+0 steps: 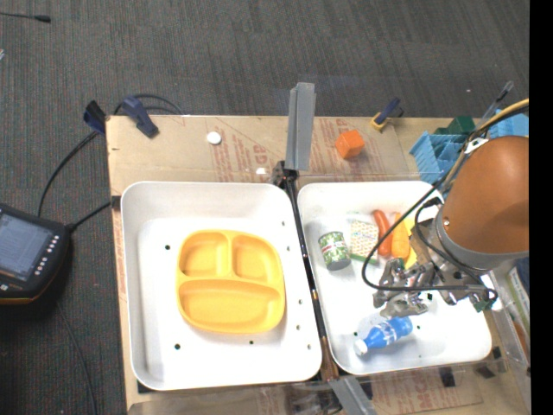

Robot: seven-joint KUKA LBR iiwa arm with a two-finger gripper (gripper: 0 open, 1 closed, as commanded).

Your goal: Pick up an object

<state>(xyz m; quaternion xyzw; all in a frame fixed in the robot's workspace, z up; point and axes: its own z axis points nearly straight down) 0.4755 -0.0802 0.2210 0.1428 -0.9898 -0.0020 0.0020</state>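
Objects fill the right bin [341, 353] — a blue-capped bottle [385, 335] near its front wall, a small green can [333, 249], orange pieces [393, 234] — and the gripper [399, 294] hangs just above the bottle, whether clenched or released I cannot tell

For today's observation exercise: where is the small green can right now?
The small green can lies in the right bin, near its left wall toward the far end, beside the orange carrot-like pieces and farther back than the blue bottle.
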